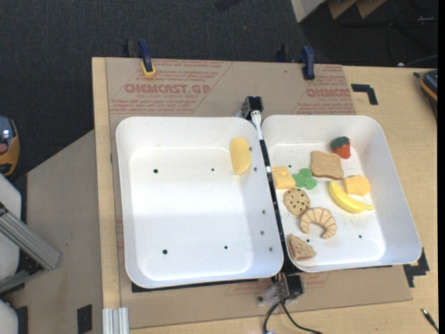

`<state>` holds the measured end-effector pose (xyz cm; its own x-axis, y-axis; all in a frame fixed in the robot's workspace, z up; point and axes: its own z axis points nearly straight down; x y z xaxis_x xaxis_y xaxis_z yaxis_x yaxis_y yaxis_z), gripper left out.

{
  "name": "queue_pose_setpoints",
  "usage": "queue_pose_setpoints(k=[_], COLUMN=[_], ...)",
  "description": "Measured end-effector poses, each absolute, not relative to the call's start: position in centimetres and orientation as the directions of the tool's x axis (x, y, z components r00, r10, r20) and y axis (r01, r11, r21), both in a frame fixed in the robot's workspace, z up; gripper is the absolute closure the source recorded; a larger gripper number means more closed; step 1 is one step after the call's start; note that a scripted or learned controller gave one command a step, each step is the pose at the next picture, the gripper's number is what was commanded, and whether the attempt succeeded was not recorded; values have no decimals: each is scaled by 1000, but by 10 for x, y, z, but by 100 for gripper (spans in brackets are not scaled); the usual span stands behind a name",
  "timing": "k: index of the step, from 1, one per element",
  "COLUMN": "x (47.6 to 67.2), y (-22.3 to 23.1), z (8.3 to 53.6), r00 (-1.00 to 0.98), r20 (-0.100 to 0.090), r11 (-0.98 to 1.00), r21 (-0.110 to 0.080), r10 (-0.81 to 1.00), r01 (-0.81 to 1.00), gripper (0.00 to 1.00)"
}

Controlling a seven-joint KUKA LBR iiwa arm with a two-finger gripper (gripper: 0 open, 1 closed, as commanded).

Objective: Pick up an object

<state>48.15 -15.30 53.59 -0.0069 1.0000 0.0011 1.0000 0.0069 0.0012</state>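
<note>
One yellow piece point(240, 156) left bin point(139, 186); rest right bin point(389, 207).

A robotics lab test bench: two white bins point(188, 256) sit side by side on a brown board point(208, 82) held by blue clamps point(146, 56), with cables point(285, 312) at the near edge, aluminium framing point(28, 242) at left, and dark carpet point(104, 12) beyond.

Two white bins point(139, 186), one toy food left point(240, 156), nine right point(318, 221)
</note>
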Motion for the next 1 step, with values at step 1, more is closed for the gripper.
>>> queue_pose_setpoints(k=[1], x=[478], y=[-227], z=[535], r00=[6], r20=[-5], r11=[-6], r21=[3], r10=[1000], r01=[1000], gripper=[100])
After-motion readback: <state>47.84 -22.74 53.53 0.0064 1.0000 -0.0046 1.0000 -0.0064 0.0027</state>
